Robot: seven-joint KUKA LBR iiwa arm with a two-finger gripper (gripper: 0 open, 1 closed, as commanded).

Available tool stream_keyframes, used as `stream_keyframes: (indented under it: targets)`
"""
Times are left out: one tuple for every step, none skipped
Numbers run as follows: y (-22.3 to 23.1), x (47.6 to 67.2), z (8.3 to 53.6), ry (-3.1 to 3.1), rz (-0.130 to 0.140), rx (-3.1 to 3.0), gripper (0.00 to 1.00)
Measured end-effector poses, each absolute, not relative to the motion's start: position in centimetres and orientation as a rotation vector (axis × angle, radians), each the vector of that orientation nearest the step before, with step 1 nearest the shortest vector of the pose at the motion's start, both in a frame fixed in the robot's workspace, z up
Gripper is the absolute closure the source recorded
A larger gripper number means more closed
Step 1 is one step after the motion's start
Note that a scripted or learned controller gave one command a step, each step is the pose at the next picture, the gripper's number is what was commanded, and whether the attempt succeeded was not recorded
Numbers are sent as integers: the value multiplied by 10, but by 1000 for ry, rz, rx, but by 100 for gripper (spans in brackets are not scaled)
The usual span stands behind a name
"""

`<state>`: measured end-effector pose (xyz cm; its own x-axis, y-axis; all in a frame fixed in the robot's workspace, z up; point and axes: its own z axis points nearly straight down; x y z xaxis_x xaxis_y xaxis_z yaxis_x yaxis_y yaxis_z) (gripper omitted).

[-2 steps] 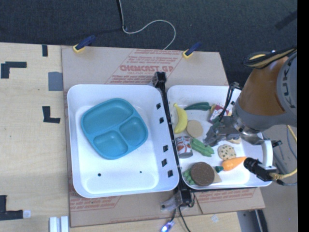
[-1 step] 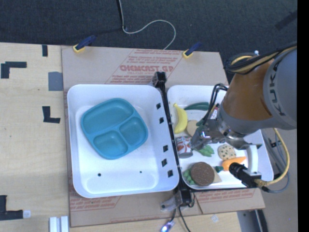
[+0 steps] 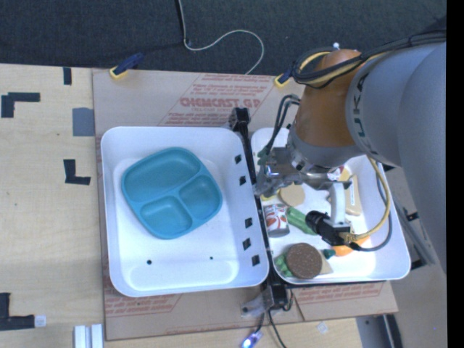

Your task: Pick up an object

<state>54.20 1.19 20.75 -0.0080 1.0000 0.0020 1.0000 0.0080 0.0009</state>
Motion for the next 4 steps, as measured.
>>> stream_keyframes:
  targets:
    - [9,516,324,-2229,-12,-2223,100]
    - [85,496,363,-2233,-5,-2209,100]
    - [100,483,393,-2226,-3,-2217,100]
    - [52,484,403,-2219,1,-2225,100]
